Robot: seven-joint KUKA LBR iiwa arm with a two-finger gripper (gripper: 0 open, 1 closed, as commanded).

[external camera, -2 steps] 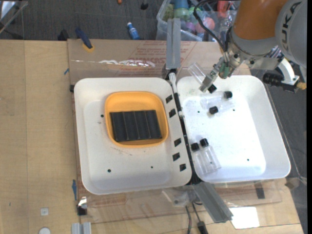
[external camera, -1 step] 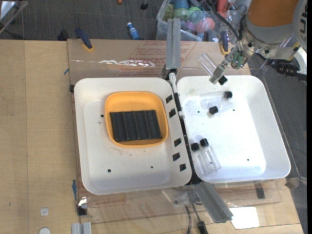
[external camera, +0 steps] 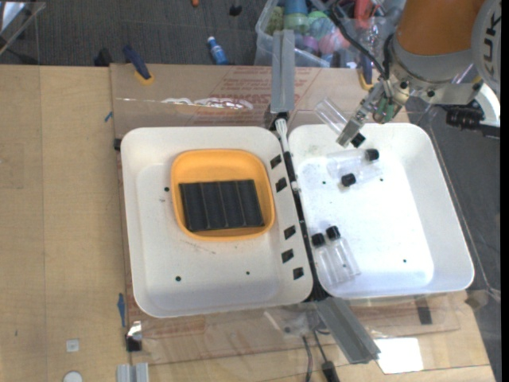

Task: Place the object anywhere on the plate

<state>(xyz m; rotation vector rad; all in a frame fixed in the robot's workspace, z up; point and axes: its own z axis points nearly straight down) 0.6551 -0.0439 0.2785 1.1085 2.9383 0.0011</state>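
Left bin (external camera: 151, 285): orange plate (external camera: 223, 164) sits mid-bin, with a dark ribbed slab (external camera: 221, 205) lying flat on it, covering most of the plate's floor.

Right bin (external camera: 445, 237): clear vials with black caps. One vial (external camera: 337, 255) lies near the front-left by the divider, its cap pointing to the back. Loose-looking black caps (external camera: 347, 181) near the middle-back, clear bodies hard to make out against the white.

Gripper (external camera: 355, 130) is over the right bin's back edge, tilted down-left. One vial (external camera: 332, 116) sits at its tip, clear body sticking out toward the back-left, black cap just below the fingers. Looks pinched between them, fingers narrow, but contact isn't sharp.

Nothing from the right bin is on the plate yet.

Around: grey bar (external camera: 281, 74) runs back from the divider between the bins; plastic tub of coloured clutter (external camera: 318, 10) behind the bench; cables near the wrist.
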